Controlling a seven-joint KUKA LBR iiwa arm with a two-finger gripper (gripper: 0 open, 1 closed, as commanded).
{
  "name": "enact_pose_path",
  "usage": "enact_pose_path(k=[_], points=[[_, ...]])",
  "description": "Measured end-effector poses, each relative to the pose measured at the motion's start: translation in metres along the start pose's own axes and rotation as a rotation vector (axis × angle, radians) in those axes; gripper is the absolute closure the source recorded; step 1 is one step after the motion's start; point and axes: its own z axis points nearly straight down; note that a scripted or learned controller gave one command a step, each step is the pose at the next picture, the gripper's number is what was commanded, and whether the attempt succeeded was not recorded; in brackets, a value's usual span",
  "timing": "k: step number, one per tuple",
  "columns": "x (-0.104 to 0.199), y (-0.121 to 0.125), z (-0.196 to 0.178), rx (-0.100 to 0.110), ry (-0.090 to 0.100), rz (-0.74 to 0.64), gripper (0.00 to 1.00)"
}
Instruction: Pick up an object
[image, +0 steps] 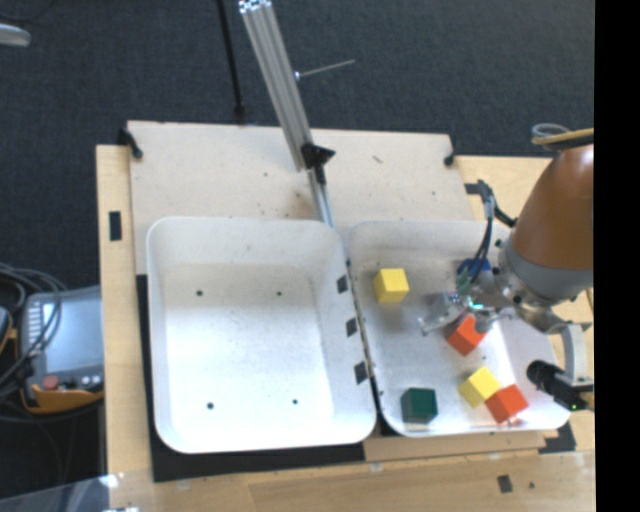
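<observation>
Gripper (455, 318) low in right bin (420, 250), at orange cube (464, 335), bin centre; grip state: cannot tell. Step: grasp approach. Next: confirm cube seated, close, lift straight. Yellow cube (391, 284) at 10 o'clock.

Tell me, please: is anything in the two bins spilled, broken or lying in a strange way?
Nothing stands out. In the right bin lie a yellow block, a green block, a second yellow block touching an orange block, and another orange block at the claw. The blocks lie scattered at different angles; none looks damaged.
</observation>
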Motion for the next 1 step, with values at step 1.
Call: enact_pose_path(k=[1], points=[[-0.0004,0.0009,-0.0021,-0.006,-0.001,0.003,0.00]])
